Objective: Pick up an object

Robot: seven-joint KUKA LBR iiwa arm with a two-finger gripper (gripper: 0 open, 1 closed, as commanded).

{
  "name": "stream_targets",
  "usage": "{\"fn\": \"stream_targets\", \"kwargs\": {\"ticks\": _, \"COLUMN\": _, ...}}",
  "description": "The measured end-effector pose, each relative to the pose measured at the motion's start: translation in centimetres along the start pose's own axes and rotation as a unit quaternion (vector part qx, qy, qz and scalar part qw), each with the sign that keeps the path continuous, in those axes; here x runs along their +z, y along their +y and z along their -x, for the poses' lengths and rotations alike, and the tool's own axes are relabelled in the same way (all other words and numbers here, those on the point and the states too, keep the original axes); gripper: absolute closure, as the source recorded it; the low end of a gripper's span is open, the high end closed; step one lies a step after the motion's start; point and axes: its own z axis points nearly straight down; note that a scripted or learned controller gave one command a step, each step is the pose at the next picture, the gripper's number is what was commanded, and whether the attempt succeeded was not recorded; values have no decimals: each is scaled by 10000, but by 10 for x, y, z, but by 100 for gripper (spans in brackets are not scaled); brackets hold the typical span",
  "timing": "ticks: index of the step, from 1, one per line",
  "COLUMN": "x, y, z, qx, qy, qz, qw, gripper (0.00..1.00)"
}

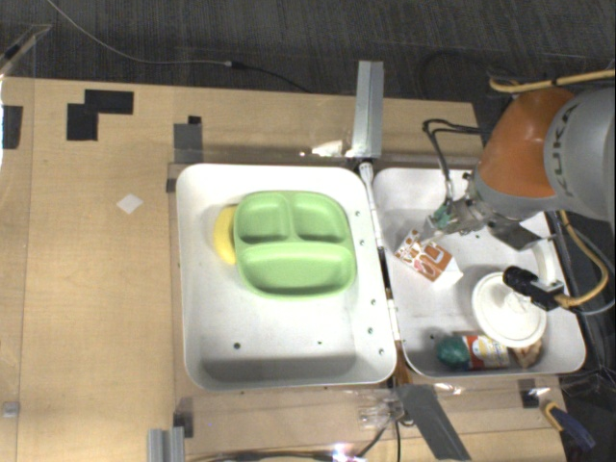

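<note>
A small orange-and-white packet (424,256) lies flat on the floor of the right bin (414,200), toward the bin's left wall and about midway along it. The tool (450,216) hangs just above and to the right of the packet, close to its upper corner; whether it touches the packet cannot be told. Nothing shows between the tool's tips, and the view does not settle how the tool stands.

To the right of the packet, lower in the bin, sits a white round cup or lid (507,308), with a dark part of the arm's fittings lying across its upper right edge. Along the bin's near wall lies a bottle-like item (476,351) on its side, green at its left end and red and brown toward the right. The arm (539,152), grey with its orange band, reaches over the bin's upper right corner, cables looping around it.

The left bin (279,354) holds a green divided plate (293,242) in its upper half, with two small sections at the top and one wide one below. A yellow object (224,236) pokes out from under the plate's left edge. Both bins rest on the wooden table (87,287), which carries a few black squares near its far left corner.
</note>
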Motion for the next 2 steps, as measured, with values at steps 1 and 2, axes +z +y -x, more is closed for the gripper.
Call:
{"fn": "stream_targets", "kwargs": {"ticks": 1, "x": -69, "y": 28, "z": -68, "qx": 1491, "qy": 2, "qz": -283, "qw": 9884, "gripper": 100}}
{"fn": "stream_targets", "kwargs": {"ticks": 2, "x": -69, "y": 28, "z": -68, "qx": 1489, "qy": 1, "qz": -285, "qw": 9884, "gripper": 0}}
